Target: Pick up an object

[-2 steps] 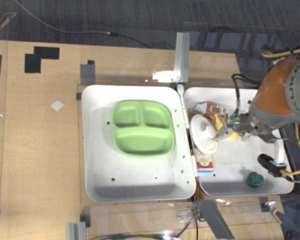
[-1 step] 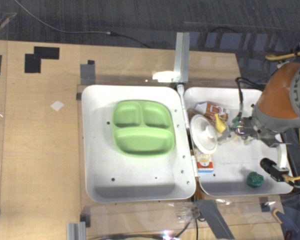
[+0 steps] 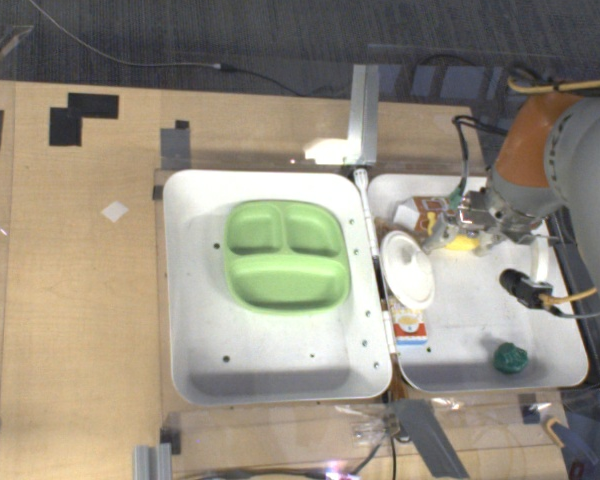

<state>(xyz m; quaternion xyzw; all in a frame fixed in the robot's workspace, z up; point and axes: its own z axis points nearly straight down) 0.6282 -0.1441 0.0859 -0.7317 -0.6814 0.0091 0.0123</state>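
Camera view: gripper (image 3: 458,226) low over right bin (image 3: 570,368), near its far edge, finger state hidden; yellow object (image 3: 464,244) directly beneath, beside white bowl (image 3: 408,268).

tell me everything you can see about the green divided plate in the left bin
The green divided plate is a rounded rectangle in light green, plastic by its look, matte. Raised ridges split it into three compartments: two smaller ones along the far side and one long one along the near side. All three look bare. It lies flat and upright near the middle of the left bin, resting on its floor, apart from the walls.
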